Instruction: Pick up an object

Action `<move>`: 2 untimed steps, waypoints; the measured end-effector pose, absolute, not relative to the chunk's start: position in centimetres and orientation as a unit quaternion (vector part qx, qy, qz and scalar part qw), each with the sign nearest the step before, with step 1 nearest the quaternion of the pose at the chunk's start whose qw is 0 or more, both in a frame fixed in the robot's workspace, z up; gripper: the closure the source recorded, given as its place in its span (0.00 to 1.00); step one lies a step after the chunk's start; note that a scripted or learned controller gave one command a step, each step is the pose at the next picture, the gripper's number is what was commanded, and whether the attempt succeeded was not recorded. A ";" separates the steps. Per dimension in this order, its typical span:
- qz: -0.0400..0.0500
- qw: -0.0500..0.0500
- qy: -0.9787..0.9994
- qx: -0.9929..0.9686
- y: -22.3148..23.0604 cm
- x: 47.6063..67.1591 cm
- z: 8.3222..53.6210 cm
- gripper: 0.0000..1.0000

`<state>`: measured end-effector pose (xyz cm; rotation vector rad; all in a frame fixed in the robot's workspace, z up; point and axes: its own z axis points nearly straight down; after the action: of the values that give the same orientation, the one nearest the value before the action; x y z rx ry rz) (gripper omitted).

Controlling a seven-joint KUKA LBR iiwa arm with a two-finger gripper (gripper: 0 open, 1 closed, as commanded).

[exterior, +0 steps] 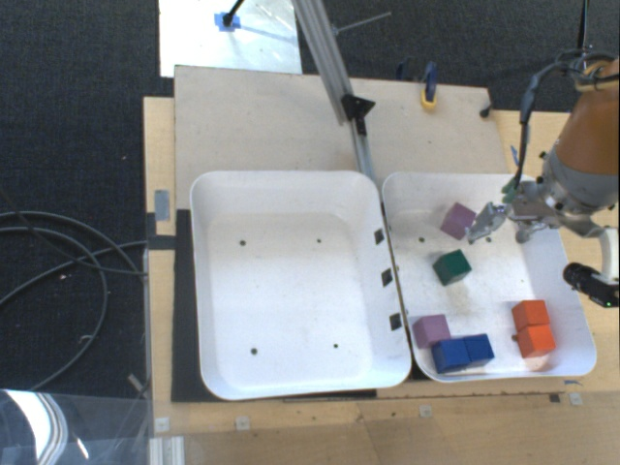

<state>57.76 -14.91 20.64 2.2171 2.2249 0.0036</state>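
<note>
You see the gripper [487, 223] low over the right bin [581, 361], its fingers spread narrowly and holding nothing, with one tip just beside the purple block [456, 220] near the bin's far edge. The green block [451, 266] sits mid-bin; a second purple block [431, 330], a blue block [462, 353] and an orange block [533, 326] lie along the near edge.
</note>
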 end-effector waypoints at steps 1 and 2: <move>0.005 0.009 0.709 0.705 -17.1 58.4 11.5 0.00; 0.004 0.002 0.709 0.705 -20.9 65.9 10.5 0.00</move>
<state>65.91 -20.90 10.52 2.2108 2.2259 0.0111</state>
